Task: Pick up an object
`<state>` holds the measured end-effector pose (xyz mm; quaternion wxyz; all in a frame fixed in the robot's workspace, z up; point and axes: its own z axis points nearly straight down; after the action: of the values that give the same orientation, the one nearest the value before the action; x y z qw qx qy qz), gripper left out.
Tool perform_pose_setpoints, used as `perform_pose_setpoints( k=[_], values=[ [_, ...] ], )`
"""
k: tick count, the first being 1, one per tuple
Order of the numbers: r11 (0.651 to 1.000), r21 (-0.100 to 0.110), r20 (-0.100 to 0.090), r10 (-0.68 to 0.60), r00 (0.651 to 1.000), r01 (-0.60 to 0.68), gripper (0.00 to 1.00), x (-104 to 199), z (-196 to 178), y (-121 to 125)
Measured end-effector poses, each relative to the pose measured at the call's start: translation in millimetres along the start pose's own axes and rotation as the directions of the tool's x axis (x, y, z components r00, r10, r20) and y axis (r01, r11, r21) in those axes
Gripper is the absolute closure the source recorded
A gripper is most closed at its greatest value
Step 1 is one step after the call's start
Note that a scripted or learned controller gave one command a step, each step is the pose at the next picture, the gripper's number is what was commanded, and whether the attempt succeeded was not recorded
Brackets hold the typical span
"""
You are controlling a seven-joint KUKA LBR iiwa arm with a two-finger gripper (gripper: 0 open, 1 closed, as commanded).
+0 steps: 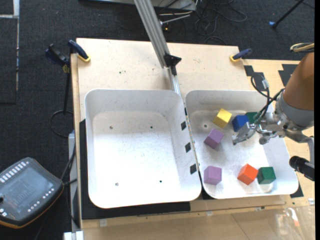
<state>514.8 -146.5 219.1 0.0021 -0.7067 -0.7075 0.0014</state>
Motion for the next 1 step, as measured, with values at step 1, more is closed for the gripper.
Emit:
perform_pose_setpoints(
  k=[1],
  values=[
    [1.000, -0.005, 0.001, 0.001, 1.000, -0.001, 0.00, -0.1, -2.3, 0.9]
  ],
)
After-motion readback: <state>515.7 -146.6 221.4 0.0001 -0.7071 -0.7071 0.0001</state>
